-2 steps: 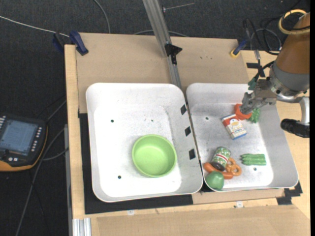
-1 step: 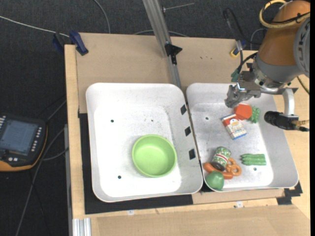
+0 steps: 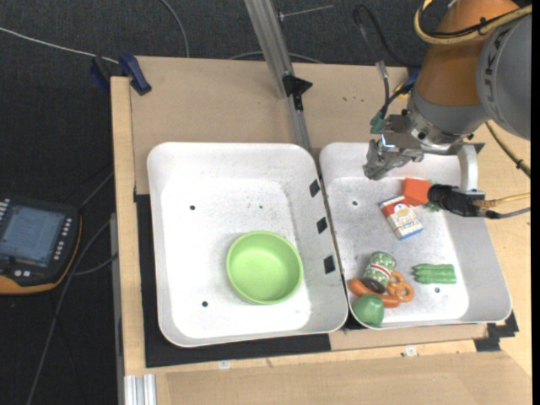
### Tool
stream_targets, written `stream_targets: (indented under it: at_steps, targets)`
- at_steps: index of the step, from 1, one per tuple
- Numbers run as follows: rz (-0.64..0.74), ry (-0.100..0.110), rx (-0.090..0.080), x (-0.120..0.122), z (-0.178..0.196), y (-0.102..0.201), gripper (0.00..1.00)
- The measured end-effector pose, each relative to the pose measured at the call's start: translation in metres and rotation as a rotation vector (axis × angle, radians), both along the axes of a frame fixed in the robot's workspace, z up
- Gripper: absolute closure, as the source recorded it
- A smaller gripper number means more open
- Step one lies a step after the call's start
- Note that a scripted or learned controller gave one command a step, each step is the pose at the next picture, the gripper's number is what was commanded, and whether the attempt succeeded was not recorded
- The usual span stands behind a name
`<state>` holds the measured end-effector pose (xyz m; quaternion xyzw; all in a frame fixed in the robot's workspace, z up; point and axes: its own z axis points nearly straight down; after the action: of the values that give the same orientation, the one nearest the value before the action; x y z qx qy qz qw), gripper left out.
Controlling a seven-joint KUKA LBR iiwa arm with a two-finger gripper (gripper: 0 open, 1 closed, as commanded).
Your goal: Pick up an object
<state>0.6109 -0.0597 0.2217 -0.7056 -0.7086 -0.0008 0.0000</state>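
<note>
Dark carpet floor [image 3: 67, 125], tan wooden bench [image 3: 211, 99], loose cables [image 3: 169, 11]

Glossy green plastic bowl [image 3: 264, 266] in 1 of 2 matt speckled white bins [image 3: 177, 192] on raw wooden bench [image 3: 211, 99].

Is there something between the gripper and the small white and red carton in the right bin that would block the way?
Nothing visible blocks it. The gripper sits over the far part of the right bin, and the bin floor between it and the carton is bare. An orange block lies just beyond the carton, off that line.
</note>
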Motion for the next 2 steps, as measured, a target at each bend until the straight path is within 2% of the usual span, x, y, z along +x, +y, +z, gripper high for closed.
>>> stream_targets:
  at_steps: [1,2]
  targets:
    - [0.001,-0.001,0.000,0.007,0.014,0.050,1.00]
    - [0.000,0.001,0.000,0.018,0.008,0.098,1.00]
